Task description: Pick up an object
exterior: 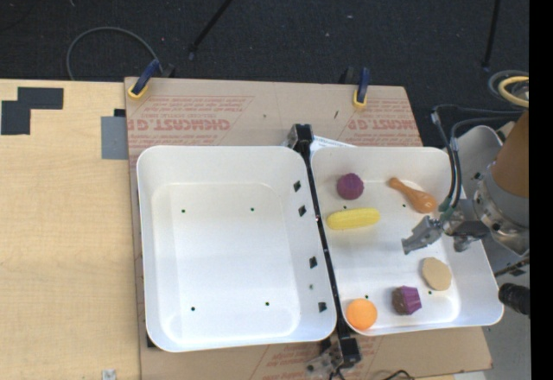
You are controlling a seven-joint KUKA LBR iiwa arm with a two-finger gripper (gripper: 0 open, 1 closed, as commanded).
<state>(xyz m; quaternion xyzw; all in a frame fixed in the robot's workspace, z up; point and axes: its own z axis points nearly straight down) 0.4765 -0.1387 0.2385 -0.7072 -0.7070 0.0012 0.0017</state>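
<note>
The right bin [471,305] holds several small objects. A purple ball [350,186] and an orange carrot-shaped piece [412,194] lie near its far side. A yellow corn-shaped piece [352,218] lies by the divider. A tan disc [436,274], a purple block [406,300] and an orange ball [361,313] sit near the front. My gripper [445,237] hangs over the right part of this bin, just above the tan disc and below the carrot piece. It looks open, with nothing between its fingers.
The left bin [151,197] adjoins the right one along a black divider [313,231]. Both rest on a cardboard sheet [259,115] clamped at its far edge. My arm [510,188] comes in over the right bin's right rim.
</note>
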